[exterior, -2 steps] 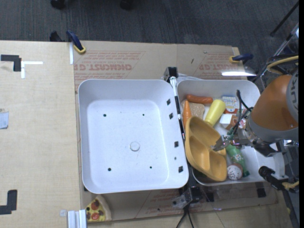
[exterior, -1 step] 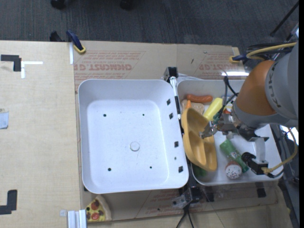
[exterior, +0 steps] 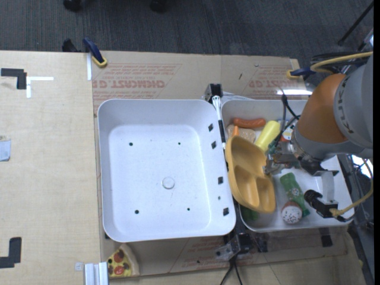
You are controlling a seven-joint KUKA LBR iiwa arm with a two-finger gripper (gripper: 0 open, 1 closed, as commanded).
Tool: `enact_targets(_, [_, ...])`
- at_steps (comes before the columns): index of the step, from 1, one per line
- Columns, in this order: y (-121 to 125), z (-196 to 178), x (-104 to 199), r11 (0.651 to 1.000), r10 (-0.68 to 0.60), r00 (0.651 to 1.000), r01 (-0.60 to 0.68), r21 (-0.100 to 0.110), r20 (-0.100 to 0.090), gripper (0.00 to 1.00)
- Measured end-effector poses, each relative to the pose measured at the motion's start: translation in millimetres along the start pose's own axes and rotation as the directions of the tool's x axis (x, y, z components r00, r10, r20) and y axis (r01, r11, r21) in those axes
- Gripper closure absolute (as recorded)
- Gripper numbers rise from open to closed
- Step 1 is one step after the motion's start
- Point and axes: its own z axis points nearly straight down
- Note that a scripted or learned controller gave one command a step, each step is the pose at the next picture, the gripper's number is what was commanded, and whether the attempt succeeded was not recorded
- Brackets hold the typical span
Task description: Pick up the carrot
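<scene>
Your carrot (exterior: 249, 123) is a long, thin orange stick lying flat at the back of the right bin (exterior: 323, 221), beside a smooth yellow tube (exterior: 268, 135). A shiny yellow scoop (exterior: 249, 174) leans nearby. The gripper (exterior: 274, 161) sits just in front of the carrot; you cannot tell its grip.

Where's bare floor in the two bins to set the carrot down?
The left bin has a wide bare floor inside its four walls. The right bin is crowded: carrot, yellow dish, yellow piece, green bottle and the end effector leave little room.
</scene>
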Motion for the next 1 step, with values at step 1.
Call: enact_targets(1, [0.9,-1.6,-0.9,1.0,0.001,1.0,-0.001,-0.003,0.001,0.0])
